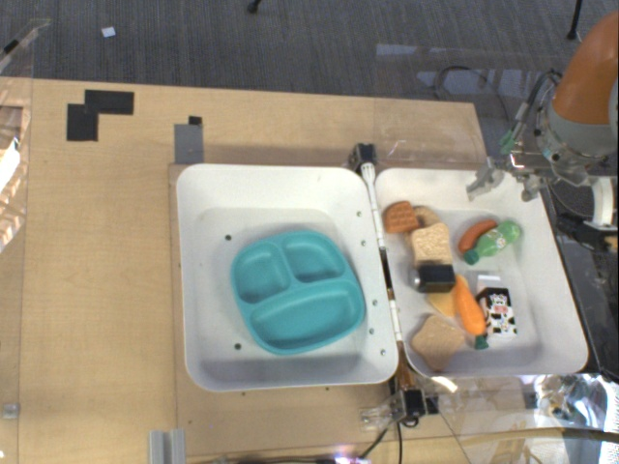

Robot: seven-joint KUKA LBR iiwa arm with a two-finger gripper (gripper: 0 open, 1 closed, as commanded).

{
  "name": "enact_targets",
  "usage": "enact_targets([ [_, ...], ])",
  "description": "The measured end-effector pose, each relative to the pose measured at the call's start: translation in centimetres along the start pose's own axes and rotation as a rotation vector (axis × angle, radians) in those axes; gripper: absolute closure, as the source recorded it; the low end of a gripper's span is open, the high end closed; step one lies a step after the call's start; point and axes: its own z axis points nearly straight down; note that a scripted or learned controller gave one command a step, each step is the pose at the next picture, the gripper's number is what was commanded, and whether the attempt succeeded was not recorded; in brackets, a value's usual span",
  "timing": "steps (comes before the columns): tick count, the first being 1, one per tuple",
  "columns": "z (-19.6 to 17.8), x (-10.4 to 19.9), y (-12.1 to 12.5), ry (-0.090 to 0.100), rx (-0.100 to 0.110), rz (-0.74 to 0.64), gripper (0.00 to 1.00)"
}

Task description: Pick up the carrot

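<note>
While the gripper [505, 177] hangs at the upper right of the frame above the far rim of the right bin [571, 329], its two fingers spread apart and grasping nothing, the carrot [468, 306] lies untouched toward the lower middle of that bin. It rests between a slice of bread [437, 340] and a small cow-print carton [496, 313], with a teal divided plate [297, 290] in the left bin [203, 259].

plate [298, 291] in left bin [208, 356], carrot [468, 305] in right bin [566, 336] (among food)
</note>
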Motion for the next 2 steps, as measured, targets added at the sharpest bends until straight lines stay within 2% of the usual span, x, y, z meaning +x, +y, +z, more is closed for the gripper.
enact_targets([
  [1, 8.0, 3.1, -7.4, 0.003, 0.011, -0.084, 0.0],
  [2, 10.9, 5.2, -13.8, 0.002, -0.005, -0.068, 0.0],
])
